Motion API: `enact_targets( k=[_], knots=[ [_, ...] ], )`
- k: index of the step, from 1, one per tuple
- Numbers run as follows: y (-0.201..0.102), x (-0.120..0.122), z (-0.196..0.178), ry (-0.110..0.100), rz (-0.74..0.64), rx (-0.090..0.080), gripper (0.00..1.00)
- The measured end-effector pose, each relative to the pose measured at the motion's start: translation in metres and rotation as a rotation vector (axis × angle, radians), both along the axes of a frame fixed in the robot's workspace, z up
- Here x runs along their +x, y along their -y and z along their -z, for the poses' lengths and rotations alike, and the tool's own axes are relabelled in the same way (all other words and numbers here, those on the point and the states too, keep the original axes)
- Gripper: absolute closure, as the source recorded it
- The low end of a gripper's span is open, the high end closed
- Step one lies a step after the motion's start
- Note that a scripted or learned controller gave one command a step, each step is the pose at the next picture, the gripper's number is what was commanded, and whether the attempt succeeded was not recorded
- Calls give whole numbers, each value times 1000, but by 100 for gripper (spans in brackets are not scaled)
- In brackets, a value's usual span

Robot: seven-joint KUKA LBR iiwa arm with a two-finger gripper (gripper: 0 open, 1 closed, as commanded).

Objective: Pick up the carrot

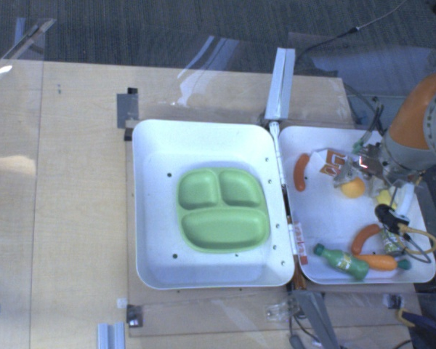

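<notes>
The carrot point(378, 262) is orange with a green stub at its right end. It lies flat along the near wall of the right bin point(320, 217). My gripper point(363, 167) hangs over the far half of that bin, well behind the carrot and close above a yellow lemon-like fruit point(353, 188). Nothing shows between the gripper and the carrot but other items.
A green bottle point(340, 260) lies touching the carrot's left end. A curved orange-red piece point(364, 237) sits just behind the carrot. A red sausage point(300, 173) and a small packet point(330, 163) lie at the back left. The left bin point(152, 195) holds a green divided plate point(222, 209).
</notes>
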State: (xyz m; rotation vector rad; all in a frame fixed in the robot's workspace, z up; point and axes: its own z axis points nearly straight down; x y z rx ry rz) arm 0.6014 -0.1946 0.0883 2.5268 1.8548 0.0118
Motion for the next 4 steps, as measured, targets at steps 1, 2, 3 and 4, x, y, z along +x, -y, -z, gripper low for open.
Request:
enact_targets(
  k=[1,2,3,4],
  knots=[
    [-62,12,-1,1,102,1,0],
    [-54,50,-64,-5,8,0,0],
    [-51,73,-37,10,224,0,0],
    [-69,75,-34,16,429,-8,0]
  ],
)
